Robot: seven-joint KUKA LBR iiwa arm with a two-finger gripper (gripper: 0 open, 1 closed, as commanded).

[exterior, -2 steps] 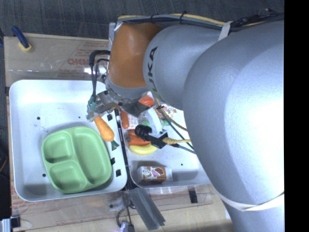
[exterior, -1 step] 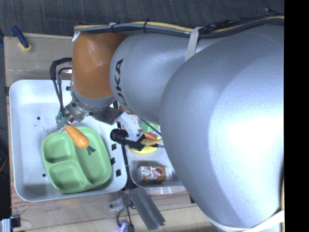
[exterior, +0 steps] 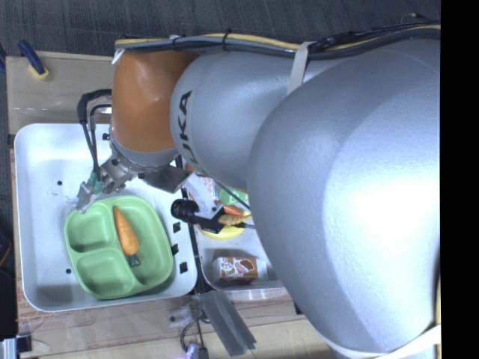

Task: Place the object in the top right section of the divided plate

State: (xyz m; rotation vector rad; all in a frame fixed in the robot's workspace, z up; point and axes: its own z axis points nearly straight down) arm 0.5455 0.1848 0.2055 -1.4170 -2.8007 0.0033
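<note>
A green divided plate (exterior: 97, 275) rests in the left white bin (exterior: 37, 170). An orange carrot (exterior: 126, 232) with a dark green stub lies lengthwise in the plate's right-hand compartment, close to the ridge that splits it from the upper-left compartment. My gripper (exterior: 88, 195) hangs just over the plate's upper-left rim, up and to the left of the carrot and apart from it. Nothing is seen held in it.
The bulky grey arm covers most of the right bin (exterior: 224, 284). Showing there are a brown packet (exterior: 236, 268), a yellow piece (exterior: 221, 230) and a bit of green (exterior: 238, 198). A blue clip (exterior: 31, 58) lies on the bench at far left.
</note>
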